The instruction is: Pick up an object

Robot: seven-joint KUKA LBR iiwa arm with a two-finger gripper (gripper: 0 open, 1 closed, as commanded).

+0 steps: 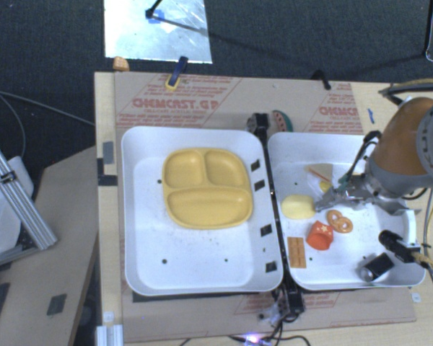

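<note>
Over the right shallow white bin, the grey two-finger gripper, its grip state impossible to tell, hovered beside a pale yellow rounded lump, near an orange pretzel-shaped toy and a red block.

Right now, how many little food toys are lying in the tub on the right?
4 that I can make out: a pale yellow lump near the left wall, a red piece below it, a pretzel beside that, and a brown wafer at the bottom left. The arm may hide more.
</note>
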